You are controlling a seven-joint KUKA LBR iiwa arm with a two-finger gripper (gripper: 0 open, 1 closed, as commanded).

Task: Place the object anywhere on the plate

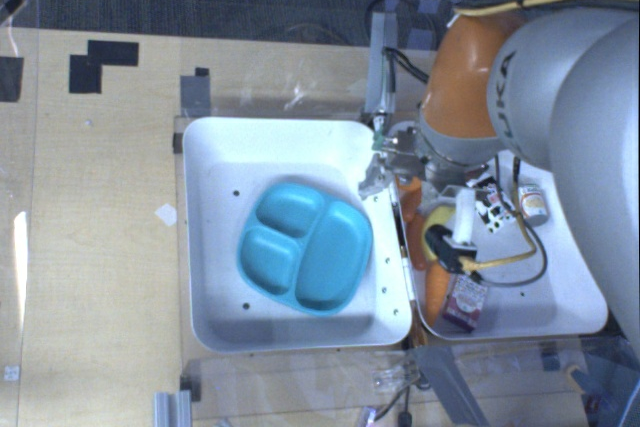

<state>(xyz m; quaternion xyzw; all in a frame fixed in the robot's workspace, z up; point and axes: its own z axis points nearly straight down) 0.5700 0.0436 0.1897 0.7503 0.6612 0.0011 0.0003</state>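
Counting two shallow white bins side by side on the pale wooden surface (90, 245): left bin (200, 245) and right bin (570, 285), meeting along one wall. Counting one plate (305, 250), lying flat in the middle of the left bin: smooth blue plastic, rounded, split into three compartments. Counting three loose things in the right bin, near its left wall: one orange tapered piece (437, 287), one dark maroon packet (463, 303) touching it, one small pale can (532, 205) further right; not telling which is the object to place. Reaching in from the right, glossy grey arm (570, 85) bending down over the right bin, orange band (465, 65) above the wrist. Hanging at the shared wall, just beside the plate's far corner: pincer (383, 163), its opening and any hold being impossible to tell.
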